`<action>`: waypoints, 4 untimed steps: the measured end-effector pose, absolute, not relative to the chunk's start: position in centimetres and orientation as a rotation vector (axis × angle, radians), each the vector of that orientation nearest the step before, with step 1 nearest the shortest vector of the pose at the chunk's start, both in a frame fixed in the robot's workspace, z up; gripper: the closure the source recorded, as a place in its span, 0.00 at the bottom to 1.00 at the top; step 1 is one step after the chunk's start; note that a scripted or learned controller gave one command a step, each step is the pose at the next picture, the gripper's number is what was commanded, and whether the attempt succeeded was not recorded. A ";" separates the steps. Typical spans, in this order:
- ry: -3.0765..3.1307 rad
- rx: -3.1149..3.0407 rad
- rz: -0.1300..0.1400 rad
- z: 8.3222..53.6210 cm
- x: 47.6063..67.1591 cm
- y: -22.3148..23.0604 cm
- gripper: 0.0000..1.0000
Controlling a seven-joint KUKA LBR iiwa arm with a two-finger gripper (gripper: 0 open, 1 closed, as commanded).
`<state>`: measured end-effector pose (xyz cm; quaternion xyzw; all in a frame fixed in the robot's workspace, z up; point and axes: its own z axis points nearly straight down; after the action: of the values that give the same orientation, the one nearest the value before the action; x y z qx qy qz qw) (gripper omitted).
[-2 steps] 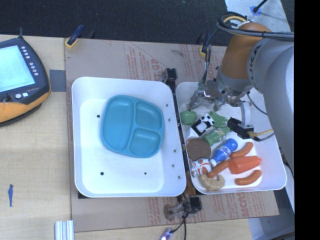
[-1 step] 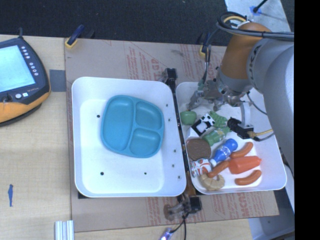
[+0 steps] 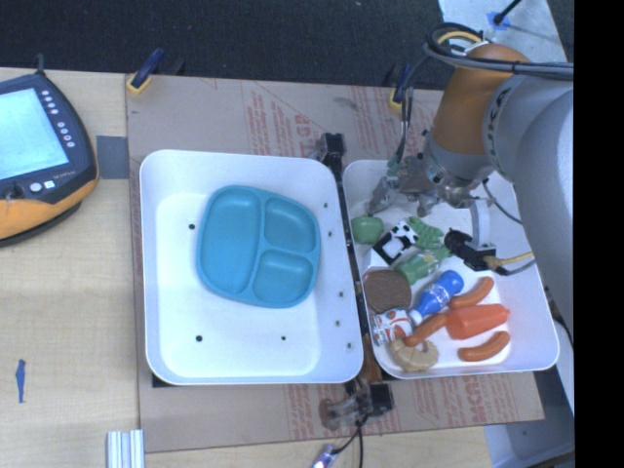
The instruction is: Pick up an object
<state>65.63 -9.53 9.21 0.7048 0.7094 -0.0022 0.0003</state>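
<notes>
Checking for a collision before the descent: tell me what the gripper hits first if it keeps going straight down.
Most likely the black-and-white toy or the green toys beside it, which lie just under the gripper in the right bin. Depth is hard to judge from this slanted view.

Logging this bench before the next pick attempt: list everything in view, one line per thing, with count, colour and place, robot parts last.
left bin: 1, white, bench centre
divided plate: 1, light blue, in the left bin
right bin: 1, white, beside the left bin
toy carrots: about 3, orange, right bin's near right part
bottle: 1, blue and white, right bin's middle
round slice: 1, brown, right bin's left side
green pieces: about 3, green, right bin's far part
patterned block: 1, black and white, by the green pieces
handheld pendant: 1, orange and grey, bench's left edge
clamps: 2, blue and yellow, far edge
arm: 1, grey and orange, over the right bin
claw: 1, dark, above the right bin's far part
</notes>
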 end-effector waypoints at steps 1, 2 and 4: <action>2.228 2.214 -0.007 9.2 65.6 -9.7 0.00; 2.229 2.214 -0.007 9.2 65.6 -9.4 0.00; 2.229 2.214 -0.007 9.2 65.6 -9.4 0.00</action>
<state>65.62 -9.39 9.20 0.7047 0.7095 -0.0022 -0.0001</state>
